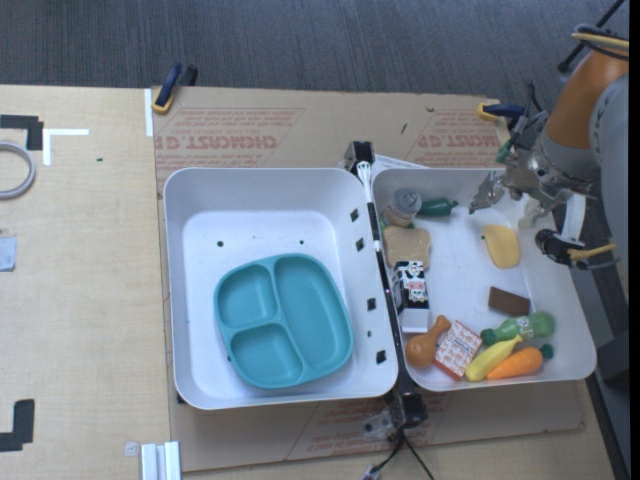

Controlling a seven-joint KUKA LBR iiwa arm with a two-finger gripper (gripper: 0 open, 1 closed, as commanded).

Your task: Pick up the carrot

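- Carrot (516, 364): orange, lying flat in the near right corner of the right bin (560, 373), close against the near wall.
- Touching the carrot on its far left side: a yellow banana-shaped piece (490, 357).
- Just beyond those two: a green vegetable piece (524, 328).
- Left of the banana-shaped piece: a small red-and-white packet (458, 348), then a brown drumstick-shaped piece (427, 341) near the bin's left wall.
- Farther up the left side of the right bin: a small black-and-white carton (411, 286), a tan flat slice (405, 245), a grey round item (403, 205) and a dark green item (436, 207).
- Mid-bin, toward the right: a yellow rounded piece (503, 246) and, nearer, a brown block (509, 301).
- Gripper (497, 192): positioned over the far right part of the right bin, well apart from the carrot.
- Jaw state: cannot tell; too small and cluttered to resolve.
- Nothing visibly held at the gripper.
- Arm (590, 108): entering from the right, orange band visible above the wrist.
- Left bin (190, 268): contains a teal three-compartment plate (283, 320), set toward the near side.
- Both bins resting on a cardboard sheet (260, 133) on the bench.
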